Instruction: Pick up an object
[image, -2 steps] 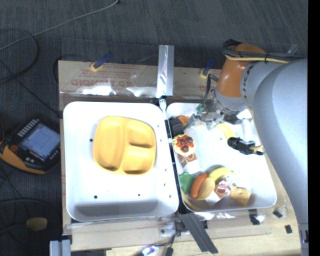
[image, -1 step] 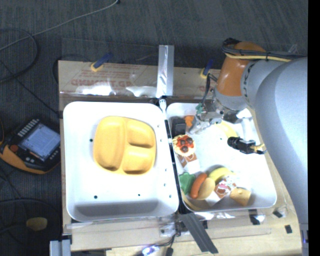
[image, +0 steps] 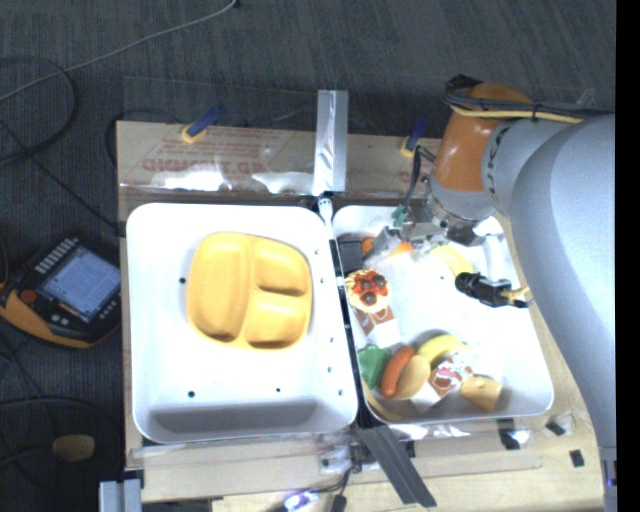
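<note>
Robotics lab: bench (image: 150, 150) with bins (image: 160, 400), pendant (image: 75, 285), loose floor cables (image: 60, 75).

Yellow tray (image: 249, 290) in left bin (image: 150, 330)

The arm (image: 560, 200) runs off the right edge of the frame, so its base is cut away, and its bulk covers the right rim of the right bin (image: 450, 300). The gripper (image: 415, 228) sits under the wrist, and how its jaws stand cannot be told. A small orange thing (image: 385, 243) beside it is half covered and too small to name. At the bin's near end, the food toys (image: 430, 370) overlap, hiding each other's outlines. The bench (image: 240, 150) near edge is cropped by the bottom of the frame.
</note>
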